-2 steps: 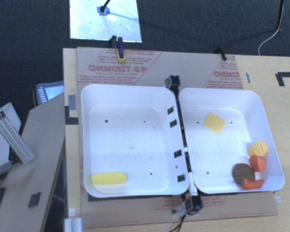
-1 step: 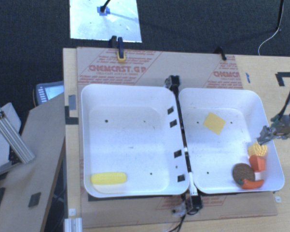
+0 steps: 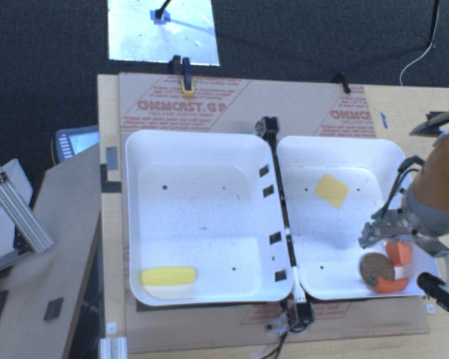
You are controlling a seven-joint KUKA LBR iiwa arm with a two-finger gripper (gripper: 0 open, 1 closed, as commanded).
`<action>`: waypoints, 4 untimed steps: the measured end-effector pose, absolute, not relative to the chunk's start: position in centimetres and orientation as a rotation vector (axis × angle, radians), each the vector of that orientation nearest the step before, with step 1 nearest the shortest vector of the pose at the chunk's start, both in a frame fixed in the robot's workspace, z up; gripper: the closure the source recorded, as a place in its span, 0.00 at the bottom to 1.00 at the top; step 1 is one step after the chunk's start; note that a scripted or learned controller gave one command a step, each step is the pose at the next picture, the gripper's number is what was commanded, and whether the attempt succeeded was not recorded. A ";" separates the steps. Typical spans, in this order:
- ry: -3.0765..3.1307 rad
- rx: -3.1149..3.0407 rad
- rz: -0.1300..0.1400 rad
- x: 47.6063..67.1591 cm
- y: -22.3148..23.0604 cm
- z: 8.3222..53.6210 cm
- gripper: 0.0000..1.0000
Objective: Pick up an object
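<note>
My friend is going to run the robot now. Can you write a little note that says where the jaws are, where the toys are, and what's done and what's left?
Gripper: low in the right bin, near its right side; whether the jaws are open can't be told, and nothing shows between them.
Things: brown round piece and orange pieces just below the gripper; yellow square farther back in the same bin; yellow corn in the left bin, front corner.
Done: no pick yet.
Left: grasp and lift one object.
</note>
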State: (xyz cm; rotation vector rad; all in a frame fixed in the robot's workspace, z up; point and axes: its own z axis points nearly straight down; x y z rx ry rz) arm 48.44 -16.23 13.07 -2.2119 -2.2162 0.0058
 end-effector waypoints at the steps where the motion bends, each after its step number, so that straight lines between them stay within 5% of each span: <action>1: -2.221 -2.222 0.000 48.7 -16.9 12.4 1.00; 2: -2.220 -2.221 0.001 48.6 -17.5 9.0 1.00; 3: -2.246 -2.216 -0.016 57.8 -11.7 19.1 1.00; 4: -2.228 -2.238 -0.008 55.0 -19.0 30.9 1.00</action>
